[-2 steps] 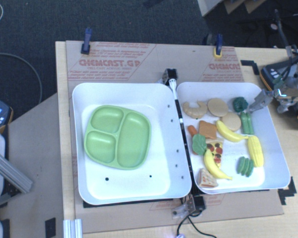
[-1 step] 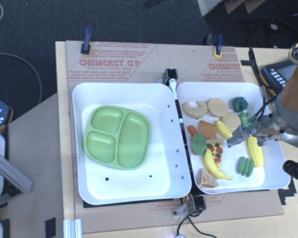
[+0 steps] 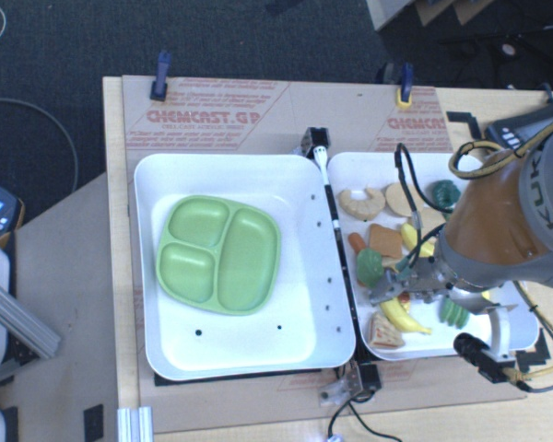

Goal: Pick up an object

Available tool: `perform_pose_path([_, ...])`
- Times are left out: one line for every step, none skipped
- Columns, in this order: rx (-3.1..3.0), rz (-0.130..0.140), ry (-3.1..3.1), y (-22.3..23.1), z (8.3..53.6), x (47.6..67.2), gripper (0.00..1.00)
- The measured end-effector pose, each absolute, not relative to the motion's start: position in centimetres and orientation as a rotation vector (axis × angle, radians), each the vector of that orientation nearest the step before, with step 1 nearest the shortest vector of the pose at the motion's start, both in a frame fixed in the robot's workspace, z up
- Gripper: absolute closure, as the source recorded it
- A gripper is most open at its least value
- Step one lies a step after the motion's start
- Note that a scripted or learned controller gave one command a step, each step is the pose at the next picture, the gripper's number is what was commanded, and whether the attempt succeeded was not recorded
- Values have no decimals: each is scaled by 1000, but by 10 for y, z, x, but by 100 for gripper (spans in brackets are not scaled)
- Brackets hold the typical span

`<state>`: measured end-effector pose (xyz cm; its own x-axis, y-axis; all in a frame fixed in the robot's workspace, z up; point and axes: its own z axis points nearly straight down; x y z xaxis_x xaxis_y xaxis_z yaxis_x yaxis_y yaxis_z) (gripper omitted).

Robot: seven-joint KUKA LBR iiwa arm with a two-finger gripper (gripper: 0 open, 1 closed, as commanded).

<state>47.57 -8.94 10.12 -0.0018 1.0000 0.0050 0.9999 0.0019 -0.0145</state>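
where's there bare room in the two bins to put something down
The left bin has bare white floor all around the green divided plate, widest between the plate and the bin's near rim. The right bin is crowded: toy food lies packed from far end to near end, with the arm low over it.

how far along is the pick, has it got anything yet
Done: the arm has reached over the right bin, low among the toy food. In hand: nothing visibly lifted; the banana lies in the bin. Left: grasp an item and raise it. The green plate sits untouched.
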Motion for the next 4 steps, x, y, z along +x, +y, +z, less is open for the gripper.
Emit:
perform_pose_path([-2225,0,-2220,-92,119,479,100])
perform_pose_path([-2212,-12,-2235,-6,188,481,100])
perform_pose_path([-2213,-18,-2238,64,287,481,100])
perform_pose_path([-2225,-13,-2227,51,363,480,100])
